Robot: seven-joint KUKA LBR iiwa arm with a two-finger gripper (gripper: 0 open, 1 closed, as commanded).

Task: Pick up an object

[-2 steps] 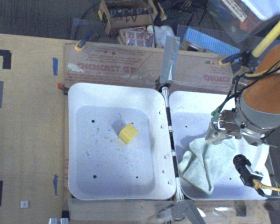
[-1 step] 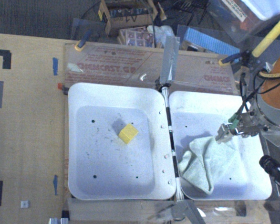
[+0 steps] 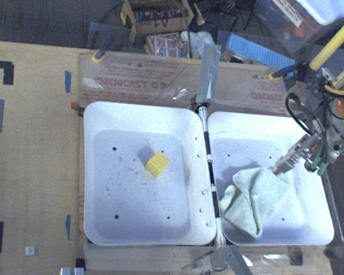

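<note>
A small yellow block [image 3: 158,163] lies in the left bin [image 3: 102,123], a little above its middle. A pale green cloth [image 3: 256,198] lies crumpled in the right bin [image 3: 249,130], reaching from the divider to the bin's middle. My gripper [image 3: 279,168] comes in from the right and is down at the cloth's upper right edge, its tip touching or pressing into the fabric. The cloth hides the fingertips.
A clamp and metal bar [image 3: 209,72] stand at the back between the two bins. Cardboard boxes and clutter [image 3: 162,21] sit beyond the bench. Cables [image 3: 306,111] loop off the wrist above the right bin's far right corner.
</note>
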